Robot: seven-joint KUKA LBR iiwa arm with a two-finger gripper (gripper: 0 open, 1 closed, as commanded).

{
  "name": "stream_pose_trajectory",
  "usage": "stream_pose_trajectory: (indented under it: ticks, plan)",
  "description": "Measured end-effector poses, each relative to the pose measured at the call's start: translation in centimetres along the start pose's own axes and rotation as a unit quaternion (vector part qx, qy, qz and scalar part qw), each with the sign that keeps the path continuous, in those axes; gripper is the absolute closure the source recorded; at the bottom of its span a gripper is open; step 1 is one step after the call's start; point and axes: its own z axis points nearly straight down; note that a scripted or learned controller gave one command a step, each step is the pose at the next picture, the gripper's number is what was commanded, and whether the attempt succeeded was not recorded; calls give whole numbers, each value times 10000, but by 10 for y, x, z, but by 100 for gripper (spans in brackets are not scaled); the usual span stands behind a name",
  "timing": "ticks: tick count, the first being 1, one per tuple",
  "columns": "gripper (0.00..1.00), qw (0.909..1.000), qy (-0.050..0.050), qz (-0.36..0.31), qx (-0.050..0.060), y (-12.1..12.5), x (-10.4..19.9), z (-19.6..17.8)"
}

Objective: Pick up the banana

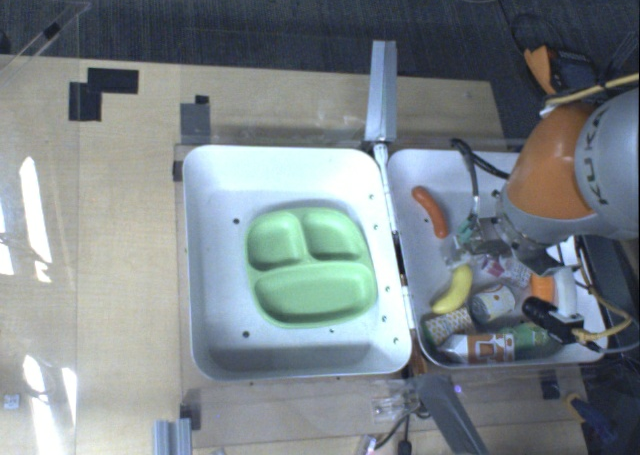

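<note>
Item: banana, one, yellow, lying at a slant in the right bin near its left wall, tip pointing down-left toward a dark-capped cluster at the bin's front.

Item: gripper, one, hanging just above and right of the banana's upper end. I cannot tell from my seat how the pincer stands; the wrist hardware hides it. Nothing yellow is between it, so I log the fruit as not held.

Step in hand, as I judge it: the approach. To do it well I would shift down-left until centred over the banana's thick middle, turn the wrist so the closing line crosses the fruit's short width, and descend clear of the neighbours.

Count, right bin: one orange-red sausage; one bottle lying along the front wall; a few small objects crowding the banana's lower end, too jumbled to number.

Count, left bin: one green sectioned tray, three compartments.

Bins: two.
</note>
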Motion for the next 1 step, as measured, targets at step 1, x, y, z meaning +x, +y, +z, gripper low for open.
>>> stream_pose_trajectory:
  ticks: [1]
  plan:
    - [100,9936,-5,1131,11,-29,49,-103]
